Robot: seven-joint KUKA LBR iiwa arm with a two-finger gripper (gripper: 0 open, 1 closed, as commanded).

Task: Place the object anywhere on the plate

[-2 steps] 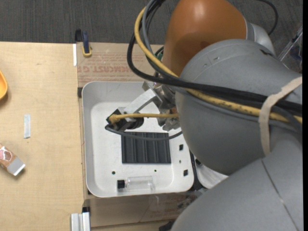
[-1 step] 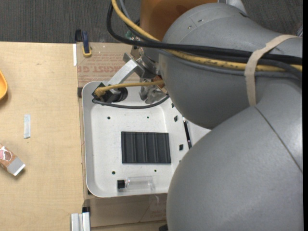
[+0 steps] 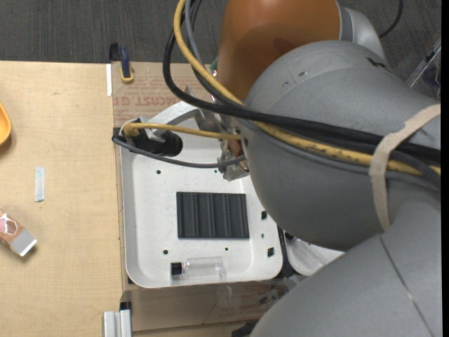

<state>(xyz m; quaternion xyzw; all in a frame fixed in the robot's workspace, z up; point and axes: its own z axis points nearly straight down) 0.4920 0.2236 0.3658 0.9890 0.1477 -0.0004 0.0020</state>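
My gripper [image 3: 233, 161] hangs over the back of the left white bin [image 3: 144, 209], mostly hidden under the bulky grey and orange arm. A small clear tube with a black cap [image 3: 198, 267] lies near the bin's front edge, well apart from the gripper. In the middle of the bin floor lies a dark ribbed rectangle [image 3: 212, 215]. A white rounded edge, possibly the plate [image 3: 309, 257], peeks out from under the arm in the right bin; the rest of it is hidden.
To the left is a wooden bench top [image 3: 63, 132] with an orange thing [image 3: 3, 126] at its edge, a small grey strip [image 3: 40, 184] and a brown-and-white packet [image 3: 15, 234]. A blue clamp [image 3: 123, 60] sits at the back.
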